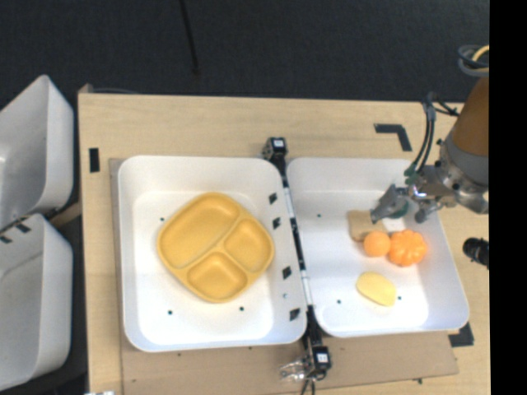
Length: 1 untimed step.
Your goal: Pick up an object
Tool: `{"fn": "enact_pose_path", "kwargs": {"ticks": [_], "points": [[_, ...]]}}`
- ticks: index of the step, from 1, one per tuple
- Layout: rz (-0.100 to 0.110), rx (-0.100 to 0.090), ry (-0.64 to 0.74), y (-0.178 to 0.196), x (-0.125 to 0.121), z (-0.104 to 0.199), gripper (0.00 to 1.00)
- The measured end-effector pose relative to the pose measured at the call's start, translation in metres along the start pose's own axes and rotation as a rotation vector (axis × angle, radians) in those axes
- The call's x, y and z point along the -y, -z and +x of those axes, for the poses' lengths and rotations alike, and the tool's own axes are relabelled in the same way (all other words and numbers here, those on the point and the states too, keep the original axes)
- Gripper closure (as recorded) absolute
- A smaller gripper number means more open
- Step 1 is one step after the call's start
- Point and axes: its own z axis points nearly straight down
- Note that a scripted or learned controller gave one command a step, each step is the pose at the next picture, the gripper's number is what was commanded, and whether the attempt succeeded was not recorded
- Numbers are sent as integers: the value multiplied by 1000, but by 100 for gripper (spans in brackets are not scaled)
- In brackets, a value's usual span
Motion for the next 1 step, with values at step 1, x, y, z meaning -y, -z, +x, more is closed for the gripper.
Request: {"fn": "enact_pose_path", "kwargs": {"ticks": [1], "points": [[-12, 2, 4, 7, -2, 0, 0]]}}
